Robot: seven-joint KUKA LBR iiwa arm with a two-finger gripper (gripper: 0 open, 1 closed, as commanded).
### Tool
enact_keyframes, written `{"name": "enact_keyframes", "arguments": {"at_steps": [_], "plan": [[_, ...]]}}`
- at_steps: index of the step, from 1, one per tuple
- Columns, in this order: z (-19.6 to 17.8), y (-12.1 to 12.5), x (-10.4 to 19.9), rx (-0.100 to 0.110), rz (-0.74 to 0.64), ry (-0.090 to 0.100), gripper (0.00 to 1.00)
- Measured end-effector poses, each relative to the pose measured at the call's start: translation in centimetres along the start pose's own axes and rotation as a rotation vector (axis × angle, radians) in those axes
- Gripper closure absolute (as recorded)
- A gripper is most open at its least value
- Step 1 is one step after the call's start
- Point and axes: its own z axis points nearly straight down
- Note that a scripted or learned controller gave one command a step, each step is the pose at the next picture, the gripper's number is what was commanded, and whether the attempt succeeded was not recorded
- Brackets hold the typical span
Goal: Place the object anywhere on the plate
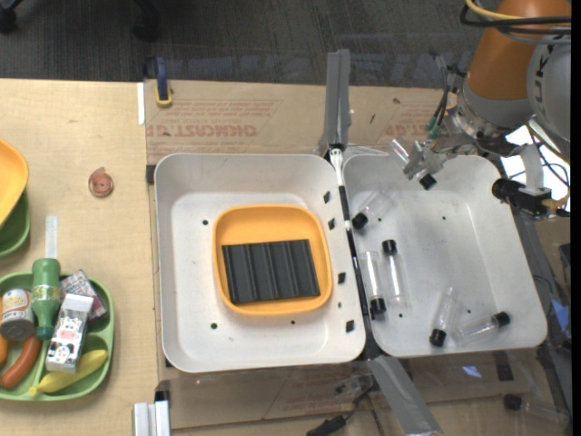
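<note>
So here's where things stand: pretty much nothing of the actual task looks done yet. The orange square plate with the dark ribbed insert (272,266) is sitting in the middle of the left shallow white bin (182,243), and there's nothing on it besides that black ridged panel. All the candidates for "the object" are over in the right shallow white bin (508,243): a handful of clear plastic tubes with black caps. One clear tube (392,271) lies near the bin's left side, just beside another clear tube hugging the left wall (372,280); a small one with its black cap (360,220) is up nearer the divider, and a couple more capped tubes (467,325) lie down toward the near right corner. The two-finger gripper (423,164) is up at the far edge of the right bin, hanging off the grey arm with the orange band (513,44), well apart from any tube. Honestly I can't tell how it's set, it's too small and cluttered with cables, but I see no tube in it. So my read: grasp not made, and the whole pick, carry over the divider and drop onto the plate is left.
</note>
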Motion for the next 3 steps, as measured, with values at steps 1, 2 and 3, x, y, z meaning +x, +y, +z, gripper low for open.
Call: {"name": "enact_keyframes", "arguments": {"at_steps": [1, 2, 3], "plan": [[0.1, 0.7, 2.9, -0.001, -0.217, 0.000, 1.00], [0.1, 1.1, 4.8, 0.000, -0.407, 0.000, 1.00], [0.1, 1.6, 6.6, -0.001, -0.670, 0.000, 1.00]]}}
